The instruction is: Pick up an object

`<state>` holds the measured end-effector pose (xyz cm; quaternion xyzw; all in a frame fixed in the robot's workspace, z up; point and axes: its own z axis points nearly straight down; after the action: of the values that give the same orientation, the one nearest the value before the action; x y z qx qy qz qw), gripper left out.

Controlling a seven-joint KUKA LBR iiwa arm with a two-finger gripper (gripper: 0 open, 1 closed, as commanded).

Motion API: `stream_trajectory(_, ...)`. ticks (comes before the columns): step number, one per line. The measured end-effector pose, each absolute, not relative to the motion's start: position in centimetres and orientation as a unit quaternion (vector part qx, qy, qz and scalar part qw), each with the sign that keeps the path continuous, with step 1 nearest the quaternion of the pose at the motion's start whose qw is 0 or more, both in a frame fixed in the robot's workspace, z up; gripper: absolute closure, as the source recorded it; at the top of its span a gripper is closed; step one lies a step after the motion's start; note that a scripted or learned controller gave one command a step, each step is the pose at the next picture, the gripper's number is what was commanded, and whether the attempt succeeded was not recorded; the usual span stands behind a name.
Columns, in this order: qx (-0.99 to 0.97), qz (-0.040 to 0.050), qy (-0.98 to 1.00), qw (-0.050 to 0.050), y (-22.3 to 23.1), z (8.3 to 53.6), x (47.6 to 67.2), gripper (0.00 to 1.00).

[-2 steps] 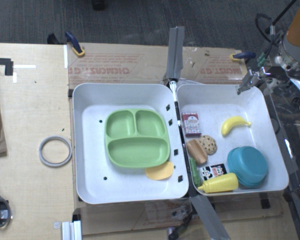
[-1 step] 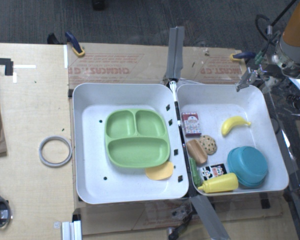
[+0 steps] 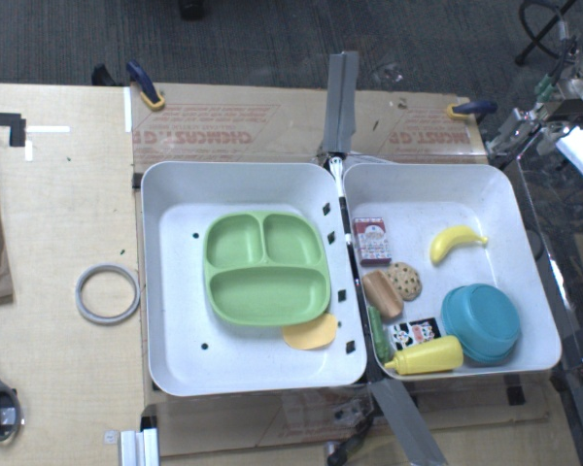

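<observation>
Nothing picked up yet. Small toys lying loose in the right bin [image 3: 418,202], so easy to grab: banana [image 3: 457,243] at 1 o'clock, blue bowl [image 3: 481,323] at 4 o'clock. Green tray [image 3: 267,268] flat in the left bin [image 3: 165,260], probably harder to pinch. Cannot tell whether the gripper is open or closed.

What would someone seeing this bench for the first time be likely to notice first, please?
Probably the green divided plate that takes up much of the left bin, with a flat yellow piece at its near edge. Then the colourful clutter in the right bin: a yellow banana, a blue bowl and a yellow bottle.
</observation>
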<state>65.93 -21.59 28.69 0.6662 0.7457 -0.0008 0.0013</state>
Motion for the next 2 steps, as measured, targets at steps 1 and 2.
stream_trajectory(1,0.521,-0.0004,0.854,0.0,-22.2,26.1,63.6,0.0)
stream_trajectory(2,0.5,0.0,0.866,0.0,-22.2,10.8,60.0,0.0)
